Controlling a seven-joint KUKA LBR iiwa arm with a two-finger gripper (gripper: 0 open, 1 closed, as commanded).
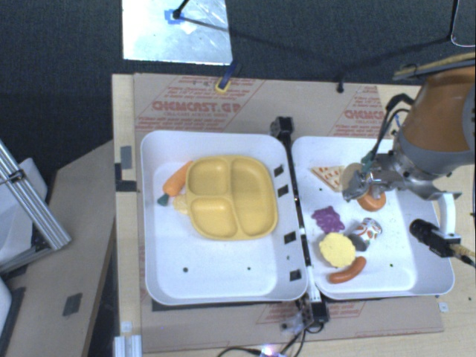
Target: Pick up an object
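Right now the claw (362,185) sits low in the right bin (424,274), at the right of the frame, directly over an orange piece (372,199); whether it is spread or closed on that piece I cannot tell, since the wrist hides it. The piece lies beside a cracker wedge (327,175), so a descent there risks nudging the wedge. Below it, toward lower centre-right, lie a purple item (326,218), a small can (368,230), a yellow round (337,250) and a sausage (347,271), close together. The left bin (163,274) holds a yellow divided plate (228,198) with a carrot (175,180) against its left rim. Both bins rest on the bench (126,117).
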